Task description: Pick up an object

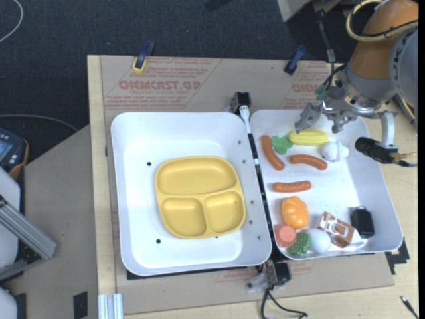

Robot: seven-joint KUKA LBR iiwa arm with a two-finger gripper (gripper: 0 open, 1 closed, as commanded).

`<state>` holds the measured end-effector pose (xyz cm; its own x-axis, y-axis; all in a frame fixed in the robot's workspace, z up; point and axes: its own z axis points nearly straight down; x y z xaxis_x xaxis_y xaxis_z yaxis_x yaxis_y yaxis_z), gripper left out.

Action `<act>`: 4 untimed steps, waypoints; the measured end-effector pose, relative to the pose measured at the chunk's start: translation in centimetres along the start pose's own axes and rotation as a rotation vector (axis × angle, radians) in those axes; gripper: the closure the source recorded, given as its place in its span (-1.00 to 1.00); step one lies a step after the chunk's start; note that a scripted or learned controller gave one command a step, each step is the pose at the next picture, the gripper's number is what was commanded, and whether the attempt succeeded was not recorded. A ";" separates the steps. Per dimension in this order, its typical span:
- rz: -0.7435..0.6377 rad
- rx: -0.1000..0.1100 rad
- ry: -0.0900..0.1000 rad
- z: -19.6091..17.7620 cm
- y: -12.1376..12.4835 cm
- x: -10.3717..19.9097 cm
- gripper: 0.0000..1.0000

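White bins sit side by side: the left bin [126, 178] holds a yellow divided tray [199, 195], the right bin [382, 205] the toy food. The gripper [323, 119] hangs with fingers spread and nothing between them, just above the toy corn [309, 137]. I think it should lower straight, fingers across the cob.

a robotics lab or test cell, not a home. the flat brown board worktop [199, 78] carries printed factory lettering and is held by blue and yellow spring clamps [142, 56]. two shallow white plastic bins [126, 178] are joined by a black clip [241, 101], one holding toy plastic food [292, 211]. loose cables run over dark carpet [66, 18], and aluminium framing [26, 234] stands at the left edge.
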<state>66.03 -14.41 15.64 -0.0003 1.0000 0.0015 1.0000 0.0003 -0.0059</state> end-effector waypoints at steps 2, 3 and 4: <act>-0.001 -0.015 -0.010 6.4 1.3 0.3 -1.00; -0.002 -0.027 -0.013 4.7 1.7 0.2 1.00; -0.001 -0.015 -0.004 -1.8 2.0 -0.1 1.00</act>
<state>68.08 -14.50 17.47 -0.0008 1.0000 -0.0027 1.0000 0.0009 0.0095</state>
